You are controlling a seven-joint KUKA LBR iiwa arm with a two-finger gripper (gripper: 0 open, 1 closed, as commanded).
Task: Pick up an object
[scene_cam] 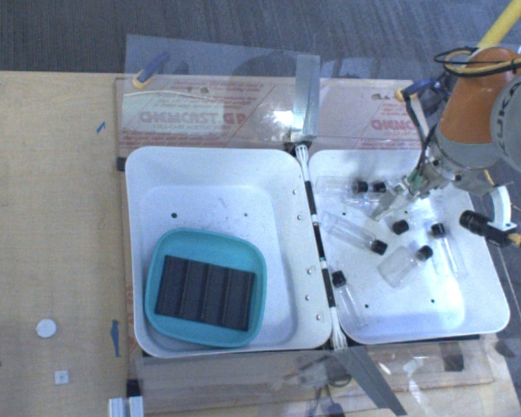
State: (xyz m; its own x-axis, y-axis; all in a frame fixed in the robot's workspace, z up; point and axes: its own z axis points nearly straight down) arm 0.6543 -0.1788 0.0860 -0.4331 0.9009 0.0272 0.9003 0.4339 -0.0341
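You see the claw point(398, 196) low in the right bin point(478, 315), among clear bottles point(398, 266) w/ black caps; can't tell its state.

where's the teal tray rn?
In the camera view the teal tray lies in the left white bin, toward its near-left corner, with a dark ribbed insert in it. The clear vials are all in the right bin.

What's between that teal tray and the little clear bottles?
In the camera view, the adjoining bin rims run between the teal tray and the clear bottles, plus bare white bin floor.
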